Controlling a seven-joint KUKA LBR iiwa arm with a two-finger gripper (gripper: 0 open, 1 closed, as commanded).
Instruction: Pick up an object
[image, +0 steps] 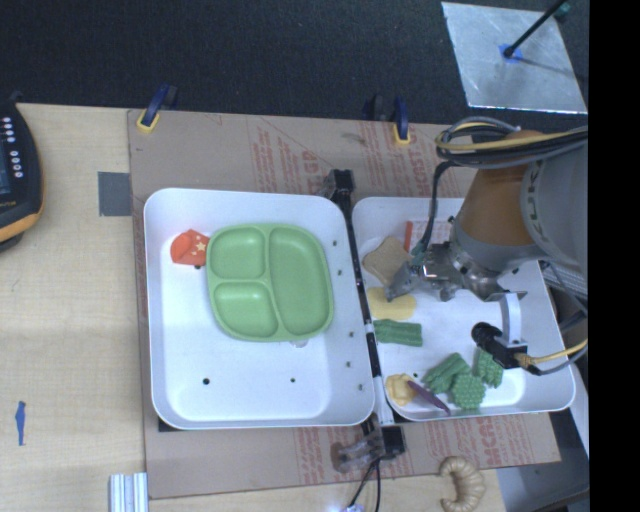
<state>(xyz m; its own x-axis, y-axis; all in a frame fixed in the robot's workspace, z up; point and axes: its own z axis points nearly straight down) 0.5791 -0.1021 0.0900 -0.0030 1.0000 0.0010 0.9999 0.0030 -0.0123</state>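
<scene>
The gripper (402, 285) hangs low over the right bin (540, 300), its tips at a tan wedge-shaped piece (383, 262) and a pale yellow piece (386, 303); whether it is spread or closed on anything cannot be told. Just below it lies a dark green ridged block (398, 333), and farther down toward the bin's near corner sit a cluster of green toy pieces (460, 378) and a small yellow object with a purple strip (410, 392). Away to its left, the left bin (175, 380) carries a green divided plate (270, 281) with a red-orange toy (188, 247) touching its far edge.
</scene>
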